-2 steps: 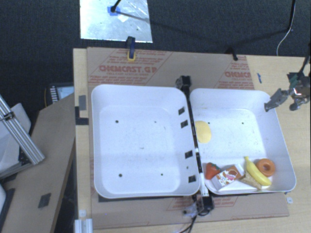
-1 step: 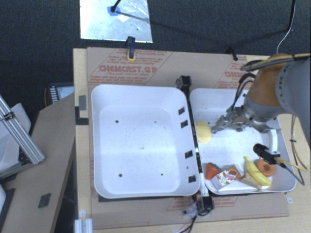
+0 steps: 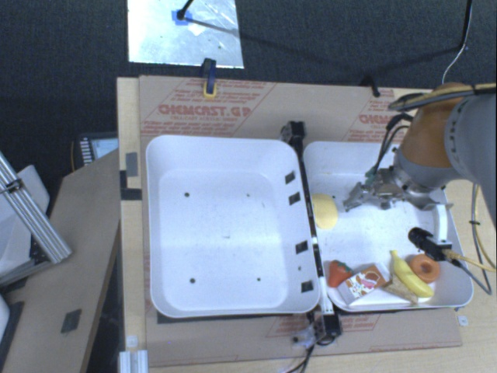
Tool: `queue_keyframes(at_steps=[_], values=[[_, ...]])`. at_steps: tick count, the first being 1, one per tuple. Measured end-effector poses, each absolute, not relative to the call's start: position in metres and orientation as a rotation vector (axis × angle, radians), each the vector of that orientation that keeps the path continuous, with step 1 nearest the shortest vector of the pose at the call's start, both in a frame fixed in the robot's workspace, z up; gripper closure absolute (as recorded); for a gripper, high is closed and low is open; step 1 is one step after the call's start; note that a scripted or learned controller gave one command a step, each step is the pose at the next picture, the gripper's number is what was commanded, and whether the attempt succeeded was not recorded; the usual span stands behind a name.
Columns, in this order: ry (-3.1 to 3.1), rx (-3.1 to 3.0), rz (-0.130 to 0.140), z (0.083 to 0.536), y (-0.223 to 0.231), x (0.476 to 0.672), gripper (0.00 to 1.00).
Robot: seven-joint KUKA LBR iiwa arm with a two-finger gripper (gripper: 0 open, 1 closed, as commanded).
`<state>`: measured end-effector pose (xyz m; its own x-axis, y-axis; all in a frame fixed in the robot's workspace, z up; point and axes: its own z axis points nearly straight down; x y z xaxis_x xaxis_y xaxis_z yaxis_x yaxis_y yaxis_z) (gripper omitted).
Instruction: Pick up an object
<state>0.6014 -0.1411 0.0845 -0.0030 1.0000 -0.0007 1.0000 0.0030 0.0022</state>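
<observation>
The grey arm [image 3: 458, 142] comes in from the right, its orange band [image 3: 427, 134] above the wrist, and its gripper [image 3: 365, 196] hangs low over the right bin [image 3: 342, 158], pointing toward the divider between the bins; whether it is spread or pressed together I cannot tell. Nothing is visibly held. A yellow lemon-like fruit [image 3: 324, 211] lies just beside the gripper, against the bin's left wall. Farther down (all crowded into the near corner) sit a banana [image 3: 410, 275], a round orange-brown fruit [image 3: 424, 268], a red strawberry-like piece [image 3: 338, 273] and a small red-and-white packet [image 3: 363, 283]. The left bin [image 3: 225, 224] lies alongside.
</observation>
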Motion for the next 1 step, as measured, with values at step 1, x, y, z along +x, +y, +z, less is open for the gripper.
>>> queue_keyframes(at_steps=[1], values=[[2.223,2.217,0.002,0.0845,-0.1411,0.6014,0.0]])
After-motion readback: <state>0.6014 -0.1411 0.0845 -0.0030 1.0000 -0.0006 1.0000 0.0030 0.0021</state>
